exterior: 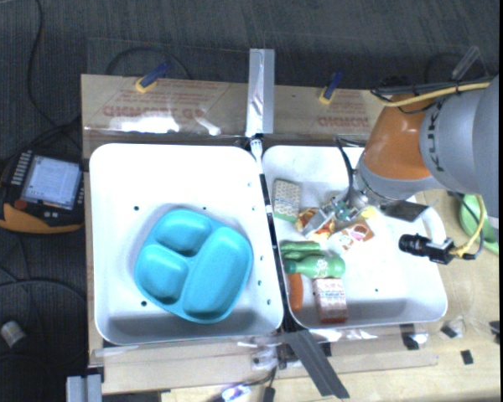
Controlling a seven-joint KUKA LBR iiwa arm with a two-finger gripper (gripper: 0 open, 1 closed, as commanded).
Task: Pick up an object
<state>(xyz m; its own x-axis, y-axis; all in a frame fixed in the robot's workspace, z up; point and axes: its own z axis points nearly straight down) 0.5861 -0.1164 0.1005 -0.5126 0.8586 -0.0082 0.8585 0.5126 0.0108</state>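
My gripper point(339, 212) is low in the right bin point(402, 296), in its upper middle, among a cluster of small items. A red and yellow packet point(308, 219) lies against its left side, and a white and red packet point(353, 234) sits just below it. Further down lie a green toy vegetable point(312, 260), an orange carrot-like piece point(295, 291) and a brown and red box point(329, 299). A grey mesh pad point(287, 195) rests near the bin's upper left corner. The wrist hides whatever sits directly under the gripper.
The left bin point(117, 182) holds a blue divided plate point(193, 264) at its middle. The grey arm with its orange band point(398, 145) reaches over the right bin's upper right corner. A small device point(49, 184) lies on the floor at left.
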